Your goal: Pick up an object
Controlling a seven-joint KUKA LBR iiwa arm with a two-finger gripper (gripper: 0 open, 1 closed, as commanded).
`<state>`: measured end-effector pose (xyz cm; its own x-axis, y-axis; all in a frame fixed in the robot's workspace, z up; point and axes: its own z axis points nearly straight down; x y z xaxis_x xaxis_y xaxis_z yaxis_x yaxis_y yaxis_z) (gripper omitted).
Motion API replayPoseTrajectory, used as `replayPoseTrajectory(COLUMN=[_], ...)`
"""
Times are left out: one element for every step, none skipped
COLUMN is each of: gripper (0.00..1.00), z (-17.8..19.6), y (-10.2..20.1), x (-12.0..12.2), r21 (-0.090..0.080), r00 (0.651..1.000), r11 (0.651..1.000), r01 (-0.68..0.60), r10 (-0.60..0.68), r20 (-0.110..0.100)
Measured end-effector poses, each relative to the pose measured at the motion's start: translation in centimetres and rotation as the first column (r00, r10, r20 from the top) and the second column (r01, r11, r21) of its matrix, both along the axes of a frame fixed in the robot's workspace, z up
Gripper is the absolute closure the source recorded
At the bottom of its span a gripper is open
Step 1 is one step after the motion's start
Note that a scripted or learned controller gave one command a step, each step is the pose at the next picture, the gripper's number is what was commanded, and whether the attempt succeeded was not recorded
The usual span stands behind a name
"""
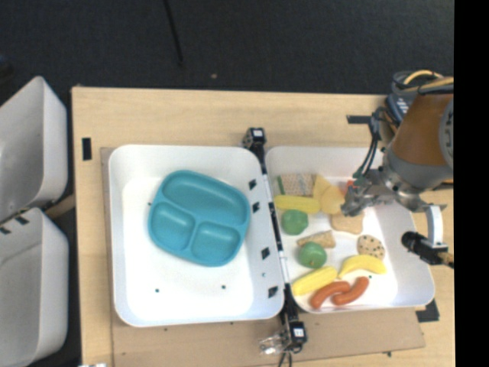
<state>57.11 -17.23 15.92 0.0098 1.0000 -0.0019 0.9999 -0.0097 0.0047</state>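
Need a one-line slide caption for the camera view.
Gripper low over toy food in the right bin; blue divided plate sits in the left bin.

Right bin (412, 285) crowded; left roomier.

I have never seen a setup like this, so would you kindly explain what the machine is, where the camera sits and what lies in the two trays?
One camera looks down at a slant on a wooden bench bearing two shallow white bins. The grey and orange machine at the right is a robot arm; its gripper hangs over the right bin, among toy food: a banana, a sausage, a cookie, green balls and more. The left bin holds a blue divided plate. I cannot tell whether the gripper holds anything.
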Motion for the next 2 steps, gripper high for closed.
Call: replayPoseTrajectory(gripper=[1.00,1.00], z=[4.5,8.4], y=[-0.8,-1.0], x=[0.3,0.4], r21=[-0.001,0.000], r00=[1.000,1.000], r11=[1.000,1.000], r01=[-0.002,-0.011], r10=[0.002,0.011], r20=[0.002,0.000])
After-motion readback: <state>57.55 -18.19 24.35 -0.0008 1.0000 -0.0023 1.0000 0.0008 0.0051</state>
